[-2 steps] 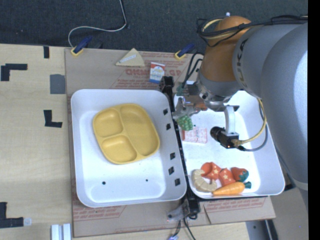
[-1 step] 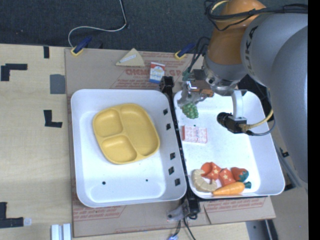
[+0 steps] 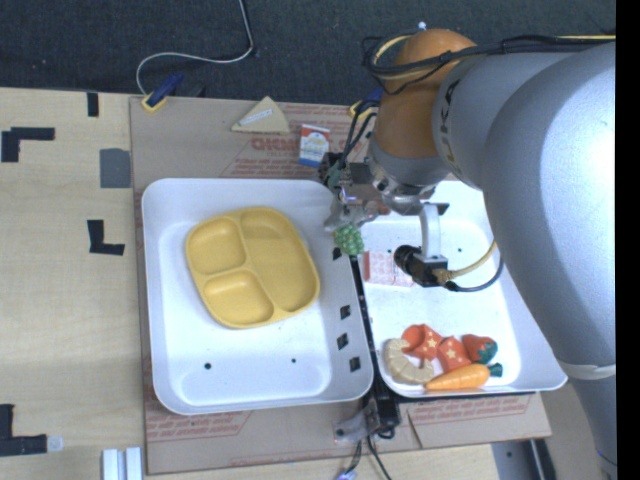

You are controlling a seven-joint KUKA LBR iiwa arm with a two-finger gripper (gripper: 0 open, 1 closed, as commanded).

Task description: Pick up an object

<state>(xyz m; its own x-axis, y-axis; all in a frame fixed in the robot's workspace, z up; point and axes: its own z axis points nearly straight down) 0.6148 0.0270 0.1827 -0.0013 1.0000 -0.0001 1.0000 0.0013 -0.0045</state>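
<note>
— Broccoli, is it, that small green piece at the divide between the two bins?

— It reads as a small green toy, knobbly like a floret. It hangs just under the tool, over the inner edge of the right bin, beside the wall shared with the left bin. The tool's metal fingers appear closed on its top, though the detail is small.

— And the arm?

— The grey arm enters from the right, its orange band above the wrist, directly over the upper part of the right bin. A black fitting with a pale cable hangs below the wrist.

— What lies under it?

— A pinkish-white packet lies flat on the right bin's floor, just right of the green piece and below it. Toward the near corner of that bin a cluster of toy food sits together: a red piece, a pale ring-like piece, an orange carrot and a red item with a green tip.

— The left bin?

— A yellow divided tray, three compartments, lies flat in its upper half, well apart from the green piece.

— Beyond the bins?

— On the cardboard sheet covering the table, a tan wedge and a small red-and-white carton sit past the far rims.
</note>
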